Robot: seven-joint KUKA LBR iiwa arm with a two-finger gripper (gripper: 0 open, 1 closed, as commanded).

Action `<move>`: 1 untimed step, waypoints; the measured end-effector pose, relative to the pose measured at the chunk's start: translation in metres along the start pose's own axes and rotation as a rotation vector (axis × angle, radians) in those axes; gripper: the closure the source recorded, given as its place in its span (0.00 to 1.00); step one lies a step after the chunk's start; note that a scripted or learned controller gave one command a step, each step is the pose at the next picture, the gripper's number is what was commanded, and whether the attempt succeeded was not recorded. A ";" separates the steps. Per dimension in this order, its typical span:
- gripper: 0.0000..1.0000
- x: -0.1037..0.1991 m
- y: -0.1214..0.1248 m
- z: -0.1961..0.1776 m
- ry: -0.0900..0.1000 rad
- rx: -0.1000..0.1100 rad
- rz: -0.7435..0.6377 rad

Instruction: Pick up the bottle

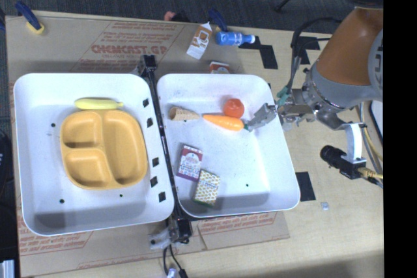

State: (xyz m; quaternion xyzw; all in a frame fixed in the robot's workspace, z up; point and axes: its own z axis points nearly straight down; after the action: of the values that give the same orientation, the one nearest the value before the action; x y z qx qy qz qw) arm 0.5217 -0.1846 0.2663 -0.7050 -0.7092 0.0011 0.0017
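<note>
Although the task names a bottle, the blue bottle (pixel 234 39) lies on its side on the cardboard behind the right bin (pixel 277 159), outside both bins, with its pale cap end pointing right. It rests just beside a blue clamp (pixel 217 19) and near a small white and brown carton (pixel 199 40) that lies tilted on the cardboard to its left.

The gripper (pixel 260 117) sits well apart from the bottle, low over the right edge of the right bin, its grey fingers angled down and to the left. The tips are close to the thick end of an orange carrot (pixel 223 122) and just below and right of a red tomato (pixel 234 107). Nothing can be seen between the fingers, and whether they are spread or closed cannot be told from this angle. The arm (pixel 352 62), with its orange band, reaches in from the right behind the gripper.

Also in the right bin are a wedge of bread (pixel 185 114) left of the carrot, a small red and white packet (pixel 189 163) and a green patterned box (pixel 207 187) nearer the front. The left bin (pixel 32 205) holds a yellow divided tray (pixel 103 148) with a banana (pixel 98 103) lying just behind it.
</note>
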 end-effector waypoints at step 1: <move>1.00 0.000 0.000 -0.010 0.000 0.002 -0.005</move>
State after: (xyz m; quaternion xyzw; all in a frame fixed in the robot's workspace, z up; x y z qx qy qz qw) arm 0.5220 -0.1844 0.2765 -0.7032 -0.7110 0.0017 0.0025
